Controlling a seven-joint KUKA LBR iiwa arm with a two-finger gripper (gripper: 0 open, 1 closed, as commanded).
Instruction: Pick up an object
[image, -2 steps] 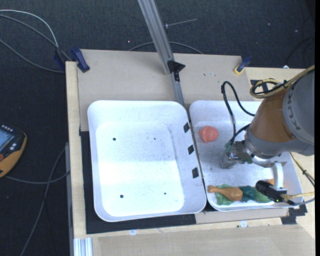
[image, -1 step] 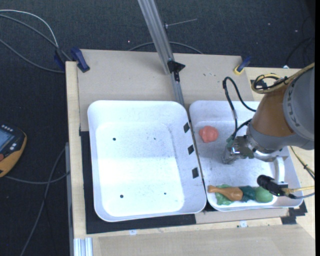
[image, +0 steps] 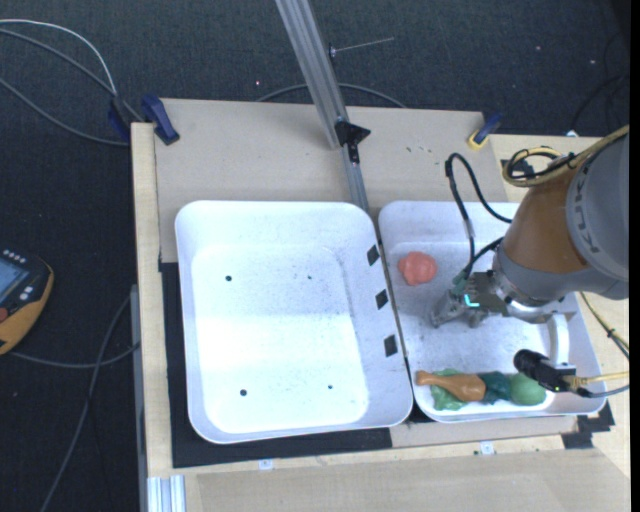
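Now the pincer (image: 447, 314) is hanging low in the right bin (image: 440, 225), and I cannot tell its state. It seems to be lining up for a grasp. A pink ball (image: 419, 267) is lying just beyond it, green and orange toys (image: 484, 387) at the near wall. Next it needs centring over one object.

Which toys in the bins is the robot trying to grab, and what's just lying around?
For the job:
gripper
red ball
green toy
brown and green toy
right bin

Just lying about:
left bin
blue clamp
cables
orange and black device
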